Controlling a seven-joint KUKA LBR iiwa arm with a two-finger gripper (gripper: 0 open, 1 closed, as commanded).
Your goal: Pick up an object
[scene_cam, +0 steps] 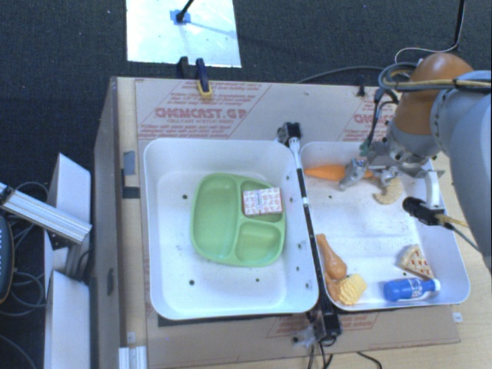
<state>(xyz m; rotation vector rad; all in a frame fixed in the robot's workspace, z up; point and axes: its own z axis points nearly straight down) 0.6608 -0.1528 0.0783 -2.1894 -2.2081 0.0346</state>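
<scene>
Two shallow white plastic bins sit side by side on the bench. The left bin holds a green divided tray with a small patterned square block resting in its upper right compartment. In the right bin, the grey arm's gripper hangs over the far end, beside an orange carrot-shaped piece and possibly touching it. Nearer lie a tan drumstick-shaped toy, a yellow ridged piece, a waffle-like wedge and a blue bottle.

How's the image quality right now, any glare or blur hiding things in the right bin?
Camera view: lighting is even, shadows soft; the white right bin looks bright but not blown out. The blue bottle, orange carrot and waffle wedge read clearly. The gripper near the carrot is small and soft, its fingers unreadable. The glaring pale sheet on the floor hides nothing.
</scene>
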